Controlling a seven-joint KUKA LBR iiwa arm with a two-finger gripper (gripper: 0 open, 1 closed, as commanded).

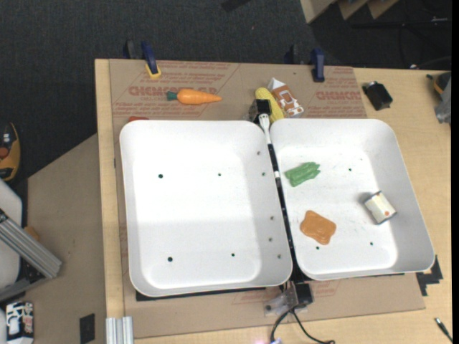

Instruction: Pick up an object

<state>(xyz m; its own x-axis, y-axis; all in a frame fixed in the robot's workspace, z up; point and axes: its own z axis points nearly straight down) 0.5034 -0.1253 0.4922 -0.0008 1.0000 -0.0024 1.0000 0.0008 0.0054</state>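
The right bin (401,165) holds three things. A green leafy piece (302,173) lies near its left wall. An orange lumpy piece (317,227) rests toward the front left. A small white block with a red and yellow spot (379,207) sits at the right side.
The left bin (143,192) stands beside the right one. Behind the bins on the cardboard lie a toy carrot (193,97), a yellow item (264,99) and a brown-and-white packet (285,100). Blue clamps (150,58) (318,63) grip the board's far edge.
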